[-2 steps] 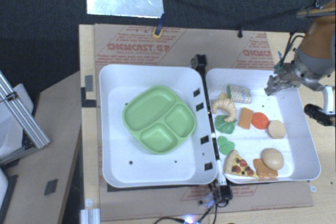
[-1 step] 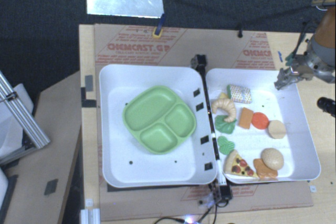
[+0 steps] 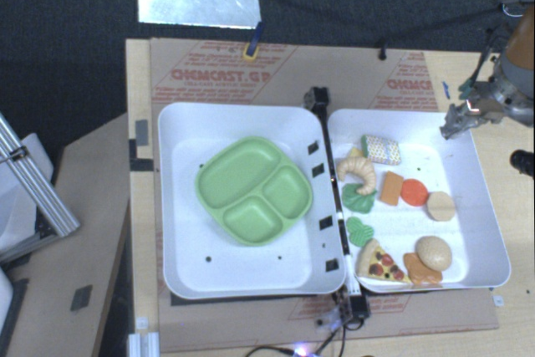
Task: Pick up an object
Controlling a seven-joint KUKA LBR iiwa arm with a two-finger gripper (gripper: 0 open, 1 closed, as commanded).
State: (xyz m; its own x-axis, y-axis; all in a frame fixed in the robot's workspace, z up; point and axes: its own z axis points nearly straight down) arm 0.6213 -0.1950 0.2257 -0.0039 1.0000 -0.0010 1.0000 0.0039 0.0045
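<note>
Nearest the camera, at the front of the right bin (image 3: pixel 489 205), lie a pizza slice (image 3: pixel 379 262), a tan bun (image 3: pixel 433 251) and an orange piece (image 3: pixel 421 270) touching the bun's front edge. Behind them sit a green leaf piece (image 3: pixel 361 230), a second green piece (image 3: pixel 359 200), a croissant (image 3: pixel 358 170), an orange block (image 3: pixel 390 187), a red tomato slice (image 3: pixel 414 192), a pale round piece (image 3: pixel 440 206) and a patterned block (image 3: pixel 381 149). The left bin (image 3: pixel 180 180) holds a green divided plate (image 3: pixel 253 191).

The gripper (image 3: pixel 458 123) hangs over the far right corner of the right bin, apart from every item. Whether the jaws are wide or narrow cannot be told at this resolution; nothing is visible between them.

Step in hand, as judged: approach and target selection.

1. Select an item with free space on two opposite sides. The patterned block and the pale round piece appear the most isolated.
2. Avoid the croissant and the green piece, which touch; a descent there risks pushing both.
3. Centre the jaws above the chosen item before descending.
4. Keep clear of the bin wall, which stands close to the gripper's current position.
5. Confirm the item sits between the jaws before lifting.
</note>
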